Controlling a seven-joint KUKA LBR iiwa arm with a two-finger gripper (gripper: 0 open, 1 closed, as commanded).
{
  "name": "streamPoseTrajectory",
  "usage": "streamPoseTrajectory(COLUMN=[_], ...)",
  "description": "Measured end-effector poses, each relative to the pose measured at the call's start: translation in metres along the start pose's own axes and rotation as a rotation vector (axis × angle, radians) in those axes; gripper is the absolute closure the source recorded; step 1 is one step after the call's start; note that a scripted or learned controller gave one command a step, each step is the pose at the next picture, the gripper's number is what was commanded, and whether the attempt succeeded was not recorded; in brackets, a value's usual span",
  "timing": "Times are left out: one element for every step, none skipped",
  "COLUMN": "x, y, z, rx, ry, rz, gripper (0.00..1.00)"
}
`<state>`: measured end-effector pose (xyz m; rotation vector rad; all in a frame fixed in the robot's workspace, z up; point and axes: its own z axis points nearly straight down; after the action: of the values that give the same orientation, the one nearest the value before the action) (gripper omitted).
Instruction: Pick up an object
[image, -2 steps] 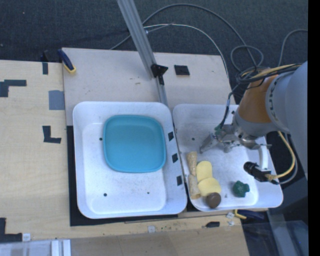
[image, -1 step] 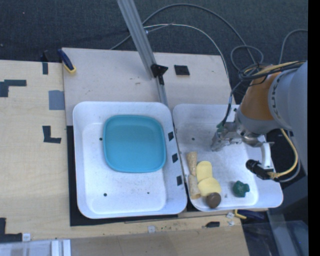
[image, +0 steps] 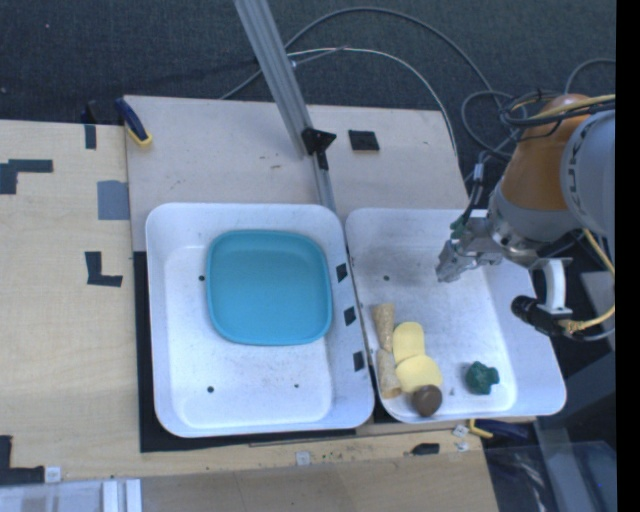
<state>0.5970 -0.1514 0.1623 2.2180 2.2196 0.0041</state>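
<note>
My gripper (image: 452, 266) hangs over the upper right part of the right bin (image: 420, 235), above bare bin floor. Nothing shows between its fingers. Toward the bin's front lie a yellow object (image: 408, 341), a second yellow piece (image: 419, 373), a small brown ball (image: 427, 400), a tan stick-like piece (image: 385, 348) along the left wall, and a small green object (image: 482, 377) at the front right. All of these lie well below the gripper in the view.
The left bin (image: 180, 330) holds a teal square plate (image: 268, 286). A grey metal pole (image: 290, 95) slants down to the gap between the bins. Cables run behind the right bin, and the arm's orange band (image: 545, 160) is at the right.
</note>
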Motion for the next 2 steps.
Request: streamPoseTrajectory(x=[0.002, 0.006], y=[0.004, 0.003], z=[-0.043, -0.086], rx=[0.002, 0.001], ry=[0.0, 0.0], rz=[0.0, 0.0], gripper=[1.0, 1.0])
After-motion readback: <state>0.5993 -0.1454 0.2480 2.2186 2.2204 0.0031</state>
